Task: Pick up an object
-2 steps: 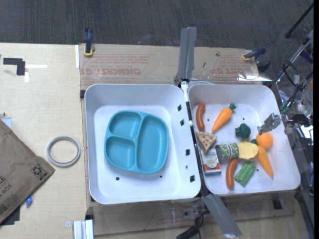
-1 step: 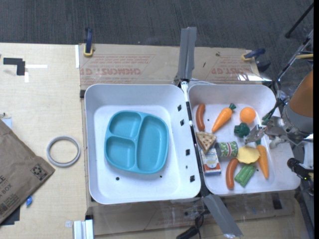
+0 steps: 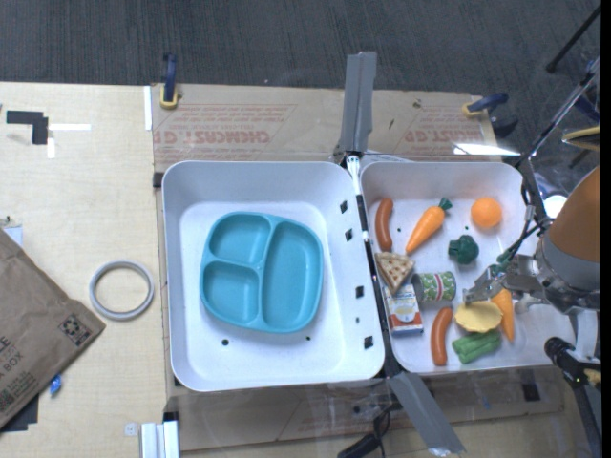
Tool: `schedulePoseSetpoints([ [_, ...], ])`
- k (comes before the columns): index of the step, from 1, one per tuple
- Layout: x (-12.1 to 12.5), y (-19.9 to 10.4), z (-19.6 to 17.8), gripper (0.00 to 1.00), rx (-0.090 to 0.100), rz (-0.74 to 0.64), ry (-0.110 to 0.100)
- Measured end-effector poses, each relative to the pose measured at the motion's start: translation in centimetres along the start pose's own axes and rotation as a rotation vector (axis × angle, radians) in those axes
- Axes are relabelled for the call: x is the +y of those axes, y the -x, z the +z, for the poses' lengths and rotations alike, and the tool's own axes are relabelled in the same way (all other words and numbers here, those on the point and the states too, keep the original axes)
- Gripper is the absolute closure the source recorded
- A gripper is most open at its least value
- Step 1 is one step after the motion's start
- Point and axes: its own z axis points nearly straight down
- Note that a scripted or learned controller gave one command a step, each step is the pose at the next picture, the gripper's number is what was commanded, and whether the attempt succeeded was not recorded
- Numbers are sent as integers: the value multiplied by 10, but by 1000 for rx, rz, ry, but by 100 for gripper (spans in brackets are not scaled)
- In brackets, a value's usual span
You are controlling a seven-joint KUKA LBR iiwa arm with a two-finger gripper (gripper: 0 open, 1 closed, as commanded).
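Note:
The right bin holds several toy foods: a carrot, an orange, a broccoli floret, two sausages, a pizza slice, a small can, a carton, a yellow piece, a green pod and a small orange piece. My gripper reaches in from the right, low over the bin's right side. It hangs just above the yellow piece and the small orange piece, right of the can.
The left bin carries a blue divided plate. A grey tape ring and a brown cardboard box lie on the bench to the left. A grey divider bar stands behind the bins.

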Motion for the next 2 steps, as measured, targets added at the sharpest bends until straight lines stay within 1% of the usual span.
schedulePoseSetpoints([
  [1, 0, 1, -9, 100, 0, 3, 0],
  [2, -14, -25, -20, 100, 0, 73, -2],
])
